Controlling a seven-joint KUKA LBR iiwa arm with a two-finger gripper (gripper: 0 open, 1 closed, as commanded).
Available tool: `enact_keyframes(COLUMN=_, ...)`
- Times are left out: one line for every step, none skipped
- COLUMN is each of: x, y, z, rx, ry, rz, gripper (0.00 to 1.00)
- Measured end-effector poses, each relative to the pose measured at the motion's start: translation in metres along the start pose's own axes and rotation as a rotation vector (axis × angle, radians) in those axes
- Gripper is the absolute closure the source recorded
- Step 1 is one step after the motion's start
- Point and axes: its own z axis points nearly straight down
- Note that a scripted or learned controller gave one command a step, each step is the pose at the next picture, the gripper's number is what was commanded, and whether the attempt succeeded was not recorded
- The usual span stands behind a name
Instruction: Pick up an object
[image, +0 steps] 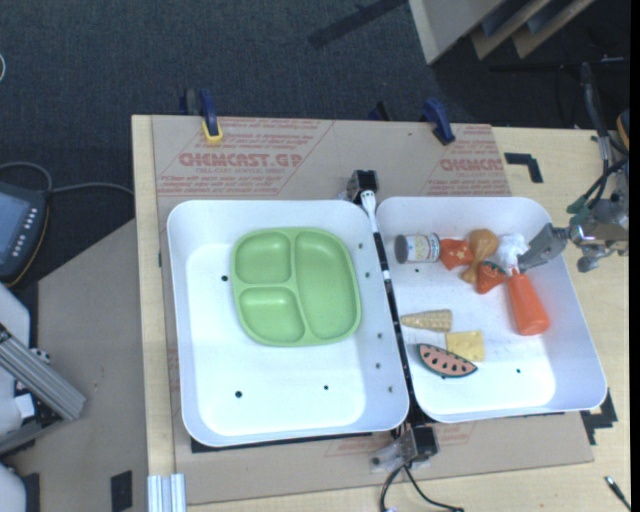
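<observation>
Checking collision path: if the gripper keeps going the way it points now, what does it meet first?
The gripper points left and down into the right bin. First in line is probably the white item at its tip, then the orange-red cluster. Depth is unclear.

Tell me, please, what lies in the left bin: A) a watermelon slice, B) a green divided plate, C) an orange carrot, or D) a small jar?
B: the green plate sits in the left bin, while the watermelon slice, carrot and jar all lie in the right bin.
</observation>
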Motion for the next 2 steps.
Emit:
enact_keyframes(x=0.0, y=-0.004, z=0.043, rx=0.006, ry=0.003, rz=0.0, gripper=0.0)
enact_keyframes(x=0.0, y=-0.006, z=0.086, rx=0.007, ry=0.003, rz=0.0, gripper=0.0)
